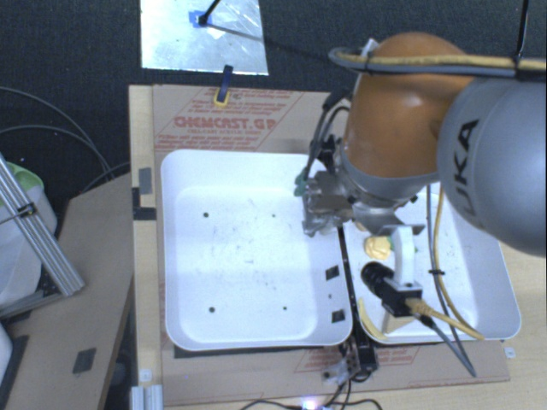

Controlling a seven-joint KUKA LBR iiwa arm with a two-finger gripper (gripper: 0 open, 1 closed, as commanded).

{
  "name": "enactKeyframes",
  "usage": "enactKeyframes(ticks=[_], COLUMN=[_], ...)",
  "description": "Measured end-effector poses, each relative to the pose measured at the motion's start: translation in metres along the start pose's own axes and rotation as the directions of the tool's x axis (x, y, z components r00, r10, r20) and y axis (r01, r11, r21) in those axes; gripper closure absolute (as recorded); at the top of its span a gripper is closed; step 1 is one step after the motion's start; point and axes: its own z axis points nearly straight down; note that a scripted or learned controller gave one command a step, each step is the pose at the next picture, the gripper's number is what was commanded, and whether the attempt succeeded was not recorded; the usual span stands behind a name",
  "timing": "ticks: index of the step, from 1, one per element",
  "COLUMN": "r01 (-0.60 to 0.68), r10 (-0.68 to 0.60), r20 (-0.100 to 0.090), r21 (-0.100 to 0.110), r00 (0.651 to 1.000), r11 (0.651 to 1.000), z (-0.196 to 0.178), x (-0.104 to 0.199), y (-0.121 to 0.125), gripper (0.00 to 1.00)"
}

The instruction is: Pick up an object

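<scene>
Object to pick: one small yellowish object [377, 246] is seen in the right bin [504, 301].

Two white bins are counted on the desk [94, 254]; the left bin [248, 254] lies beside the right one. The hand [320, 207] is placed over the shared rims, left of the object; whether it is clenched cannot be told.

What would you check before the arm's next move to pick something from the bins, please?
1. Gripper position: at the divider between the bins, ok.
2. Finger state: cannot tell.
3. Object held: cannot tell.
4. Target in sight: yellow object lies in the right bin, ok.
5. Path to target: wrist and cables hang close over it, not ok.
6. Left bin contents: nothing to pick seen on its floor, not ok.
</scene>
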Motion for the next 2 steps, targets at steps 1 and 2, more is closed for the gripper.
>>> enactKeyframes(ticks=[1, 2], r01=[-0.019, -0.008], r10=[0.019, 0.008], r20=[0.005, 0.000], r21=[0.002, -0.015], r00=[1.000, 1.000], r11=[1.000, 1.000], z=[0.048, -0.070], x=[-0.069, -0.060], y=[0.000, 0.001], gripper=[1.00, 1.00])
